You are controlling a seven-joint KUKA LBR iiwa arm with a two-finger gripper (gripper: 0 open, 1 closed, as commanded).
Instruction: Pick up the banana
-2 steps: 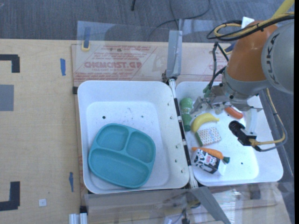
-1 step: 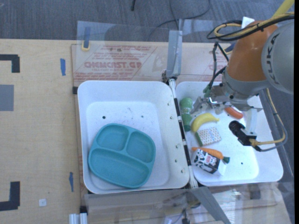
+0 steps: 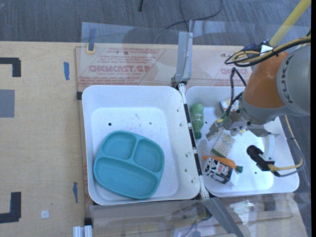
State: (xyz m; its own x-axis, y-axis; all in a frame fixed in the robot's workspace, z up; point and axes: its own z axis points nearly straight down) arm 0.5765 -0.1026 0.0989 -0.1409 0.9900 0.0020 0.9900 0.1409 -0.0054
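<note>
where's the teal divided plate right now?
The teal divided plastic plate lies in the left white bin, toward its near-left corner, across the centre divider from the green bottle in the right bin.

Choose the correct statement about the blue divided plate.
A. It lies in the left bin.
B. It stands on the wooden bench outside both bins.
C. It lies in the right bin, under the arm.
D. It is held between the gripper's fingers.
A: the blue divided plate lies flat on the floor of the left bin, apart from the arm, which reaches over the right bin.
</note>
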